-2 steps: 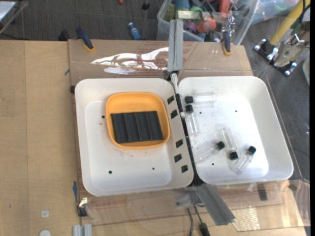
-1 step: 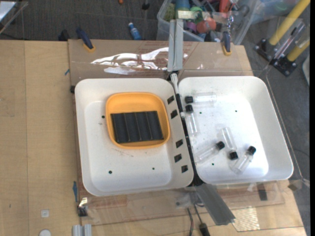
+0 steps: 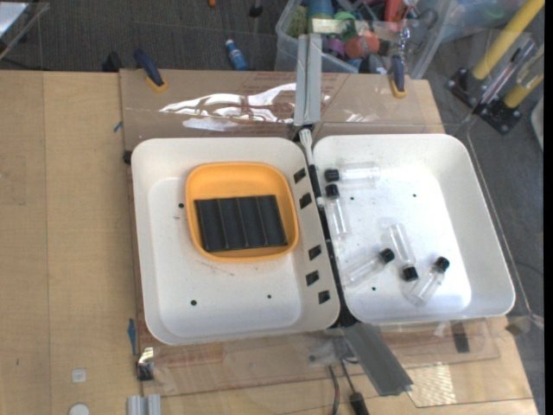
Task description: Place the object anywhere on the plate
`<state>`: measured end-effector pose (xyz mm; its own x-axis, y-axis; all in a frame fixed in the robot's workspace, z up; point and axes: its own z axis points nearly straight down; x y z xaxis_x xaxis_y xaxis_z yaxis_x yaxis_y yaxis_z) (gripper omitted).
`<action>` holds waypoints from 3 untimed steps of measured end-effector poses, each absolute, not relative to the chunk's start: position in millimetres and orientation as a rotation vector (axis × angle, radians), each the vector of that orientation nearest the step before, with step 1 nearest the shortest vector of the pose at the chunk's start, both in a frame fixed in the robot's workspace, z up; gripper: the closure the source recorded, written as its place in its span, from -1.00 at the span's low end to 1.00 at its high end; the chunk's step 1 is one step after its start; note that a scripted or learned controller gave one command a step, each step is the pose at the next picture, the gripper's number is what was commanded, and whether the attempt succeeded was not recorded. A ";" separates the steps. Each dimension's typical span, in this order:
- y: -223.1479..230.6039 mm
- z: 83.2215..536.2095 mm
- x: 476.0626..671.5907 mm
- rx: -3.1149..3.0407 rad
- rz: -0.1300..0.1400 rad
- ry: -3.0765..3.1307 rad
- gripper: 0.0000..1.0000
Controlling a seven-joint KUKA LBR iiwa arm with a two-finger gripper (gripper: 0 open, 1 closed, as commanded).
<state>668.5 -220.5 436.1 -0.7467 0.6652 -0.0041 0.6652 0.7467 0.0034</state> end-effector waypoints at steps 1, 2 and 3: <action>-219.8 436.4 663.4 0.684 0.002 3.062 1.00; -220.7 436.7 656.2 0.332 0.003 3.120 1.00; -220.6 436.6 661.0 -0.280 0.001 3.120 1.00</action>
